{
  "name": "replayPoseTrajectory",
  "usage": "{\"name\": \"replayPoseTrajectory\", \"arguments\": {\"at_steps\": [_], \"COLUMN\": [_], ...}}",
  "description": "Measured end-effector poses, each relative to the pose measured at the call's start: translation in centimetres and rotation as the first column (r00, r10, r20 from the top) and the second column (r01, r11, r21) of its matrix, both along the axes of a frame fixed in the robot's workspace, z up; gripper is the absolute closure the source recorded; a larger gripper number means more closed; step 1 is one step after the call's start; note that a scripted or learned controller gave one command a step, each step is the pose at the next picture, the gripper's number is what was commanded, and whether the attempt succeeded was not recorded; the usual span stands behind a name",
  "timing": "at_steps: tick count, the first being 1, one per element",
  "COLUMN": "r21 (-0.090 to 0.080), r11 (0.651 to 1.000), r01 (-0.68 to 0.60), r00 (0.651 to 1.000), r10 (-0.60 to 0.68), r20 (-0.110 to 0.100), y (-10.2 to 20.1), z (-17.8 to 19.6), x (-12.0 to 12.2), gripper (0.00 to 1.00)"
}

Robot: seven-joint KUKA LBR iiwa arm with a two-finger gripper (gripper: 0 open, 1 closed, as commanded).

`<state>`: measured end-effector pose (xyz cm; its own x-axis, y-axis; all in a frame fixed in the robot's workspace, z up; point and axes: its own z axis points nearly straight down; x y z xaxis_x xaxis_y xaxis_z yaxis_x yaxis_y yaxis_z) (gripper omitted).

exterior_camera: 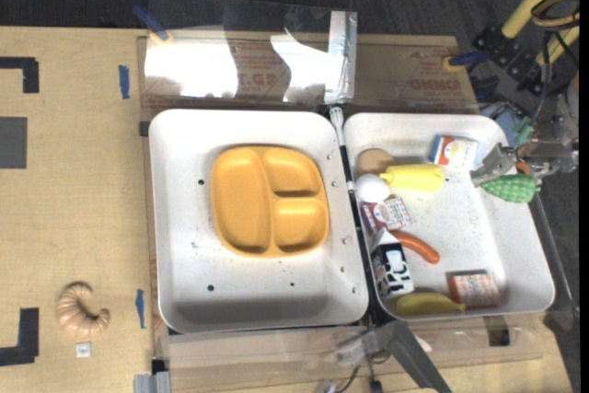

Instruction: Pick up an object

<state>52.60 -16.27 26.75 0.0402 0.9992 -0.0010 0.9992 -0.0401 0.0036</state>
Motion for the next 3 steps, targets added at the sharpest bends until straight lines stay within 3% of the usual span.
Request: {"name": "replayPoseTrajectory", "arguments": {"at_steps": [1, 2, 3], "r21": [0.005, 0.0, 0.001], "r11": [0.997, 0.956, 0.976], "r01": [0.079, 0.294, 0.216], "r00": [0.997, 0.956, 0.976], "r10": [-0.079, -0.294, -0.216], "r20": [-0.009, -0.007, -0.007], "y": [11.4, 15.3, 15.4], "z": [-3.3, -8.5, -7.5], "x": [-0.5, 6.2, 1.7], "gripper": [1.0, 1.0, 1.0]}}
